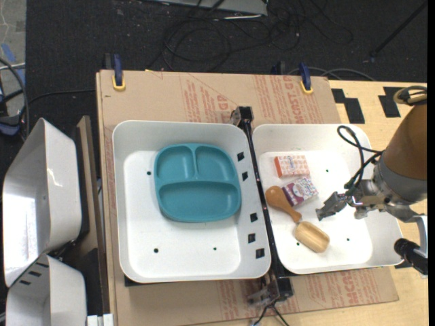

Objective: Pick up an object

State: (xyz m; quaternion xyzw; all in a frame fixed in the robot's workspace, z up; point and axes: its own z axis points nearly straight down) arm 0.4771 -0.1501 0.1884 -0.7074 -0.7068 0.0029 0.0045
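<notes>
In the right bin (353,257) lie a wooden scoop (299,222) with its brown handle pointing up-left, a small purple packet (300,191) and an orange-and-white box (291,165). My gripper (332,206) hovers over the right bin, just right of the scoop and the purple packet, pointing left. Its dark fingers stand slightly apart with nothing between them. The arm's orange band (412,148) shows at the right edge.
The left bin (132,202) holds a teal divided plate (198,183). A black divider (257,195) runs between the bins. Cables (353,148) trail from the wrist over the right bin's far side. White containers (37,195) stand off the bench at left.
</notes>
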